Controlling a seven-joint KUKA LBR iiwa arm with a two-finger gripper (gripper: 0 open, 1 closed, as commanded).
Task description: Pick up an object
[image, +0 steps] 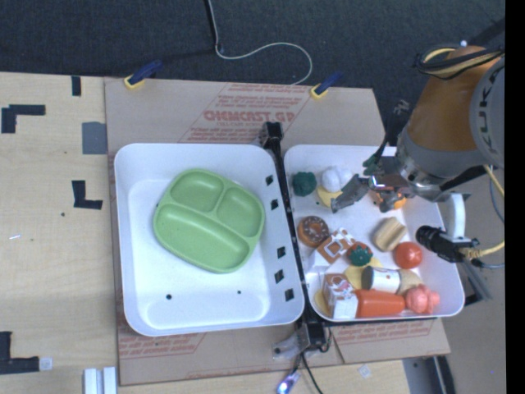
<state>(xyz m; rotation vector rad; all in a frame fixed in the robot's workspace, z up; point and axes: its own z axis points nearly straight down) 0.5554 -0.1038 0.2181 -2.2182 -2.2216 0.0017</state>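
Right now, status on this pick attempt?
Gripper low over right bin, grasp unconfirmed. Toys heaped below, doughnut nearest. Green tray sits in left bin.

The arm (459, 105) enters from the right, its orange band uppermost and the grey wrist (426, 171) below it, angled down and to the left. The gripper (361, 189) points leftward at a slant. One dark finger (351, 192) stretches out; whether the fingers are parted is unclear.
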